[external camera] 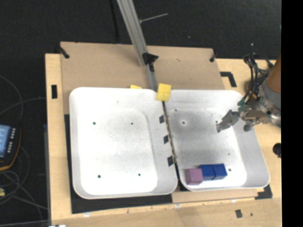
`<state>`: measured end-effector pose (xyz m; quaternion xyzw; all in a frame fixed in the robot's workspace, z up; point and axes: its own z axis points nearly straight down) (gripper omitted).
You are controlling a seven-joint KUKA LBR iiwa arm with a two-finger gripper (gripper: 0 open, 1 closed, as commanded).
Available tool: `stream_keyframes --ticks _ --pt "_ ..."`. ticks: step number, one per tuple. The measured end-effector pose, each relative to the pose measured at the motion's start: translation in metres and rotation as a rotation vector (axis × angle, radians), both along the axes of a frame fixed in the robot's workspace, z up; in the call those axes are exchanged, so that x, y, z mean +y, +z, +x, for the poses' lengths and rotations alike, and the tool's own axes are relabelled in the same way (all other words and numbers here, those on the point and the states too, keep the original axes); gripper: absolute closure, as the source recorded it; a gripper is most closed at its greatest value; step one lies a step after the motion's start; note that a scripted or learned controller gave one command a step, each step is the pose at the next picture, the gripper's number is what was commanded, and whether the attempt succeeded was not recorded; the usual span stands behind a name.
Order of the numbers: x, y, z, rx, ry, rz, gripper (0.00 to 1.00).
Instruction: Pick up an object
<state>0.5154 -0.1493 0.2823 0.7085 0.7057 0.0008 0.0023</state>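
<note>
Nearest the camera, along the bottom edge of the view, runs the front lip of the wooden bench, the biggest thing here, and on it sit the two shallow white bins side by side. The left bin is bare white with a few dark dots. The right bin carries the likely targets in its near corner: a blue block, with a smaller purple cube touching its left side. Together they make a short row whose long axis runs left to right, parallel to the bin's near rim. The arm's gripper hangs over the right half of this same bin, closer to its far side, one grey finger pointing down and left; whether the claw is apart or together I cannot tell from this angle, and nothing shows between its tips. So the blocks lie toward the camera and a little to the left of the claw, well apart from it. A small yellow cube perches on the far rim where the two bins meet, farther off and awkwardly placed, so in my judgement the blue block is the better pick.
</note>
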Motion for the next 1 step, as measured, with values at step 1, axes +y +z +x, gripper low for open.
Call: stream_keyframes --ticks 1 --pt "-0.062 -0.0052 -0.012 0.002 -0.001 -0.003 0.0"
